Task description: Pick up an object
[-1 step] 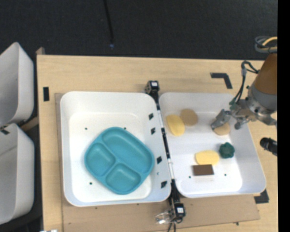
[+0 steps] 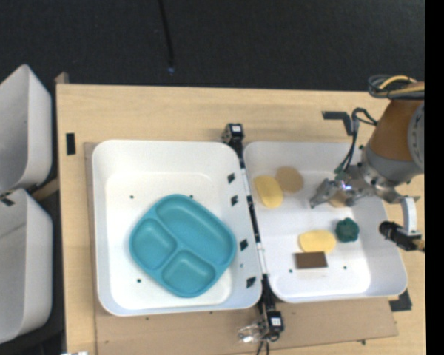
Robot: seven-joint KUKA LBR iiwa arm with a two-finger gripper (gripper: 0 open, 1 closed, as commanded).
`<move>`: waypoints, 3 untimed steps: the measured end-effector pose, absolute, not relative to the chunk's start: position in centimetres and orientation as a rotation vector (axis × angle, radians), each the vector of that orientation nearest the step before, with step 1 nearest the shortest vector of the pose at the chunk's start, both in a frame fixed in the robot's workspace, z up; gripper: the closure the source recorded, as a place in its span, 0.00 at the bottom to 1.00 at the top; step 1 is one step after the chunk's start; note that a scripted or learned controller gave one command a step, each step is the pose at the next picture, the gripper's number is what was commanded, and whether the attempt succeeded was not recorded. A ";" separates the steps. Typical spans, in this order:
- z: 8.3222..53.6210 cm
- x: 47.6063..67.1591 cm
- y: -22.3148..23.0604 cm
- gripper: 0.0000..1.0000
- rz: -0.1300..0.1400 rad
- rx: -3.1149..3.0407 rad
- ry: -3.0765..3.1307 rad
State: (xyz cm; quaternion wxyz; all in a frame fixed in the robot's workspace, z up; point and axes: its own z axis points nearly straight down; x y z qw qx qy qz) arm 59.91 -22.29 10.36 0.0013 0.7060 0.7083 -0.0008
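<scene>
The end effector [image 2: 331, 195] hangs low in the right bin [image 2: 370, 276], fingers spread wide with nothing between them. Candidate objects all lie near it: a yellow oval [image 2: 268, 191] and tan disc [image 2: 288, 178] to its left, a green ball [image 2: 347, 230], yellow piece [image 2: 317, 241] and brown block [image 2: 310, 260] below. The spread likely prepares a grasp.
</scene>
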 end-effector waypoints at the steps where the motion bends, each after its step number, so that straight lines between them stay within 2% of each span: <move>1: 10.5 60.1 -22.5 0.00 0.000 2.213 2.220; 2: 11.6 60.2 -22.6 1.00 0.003 2.207 2.218; 3: 17.2 60.0 -21.8 1.00 0.004 2.214 2.223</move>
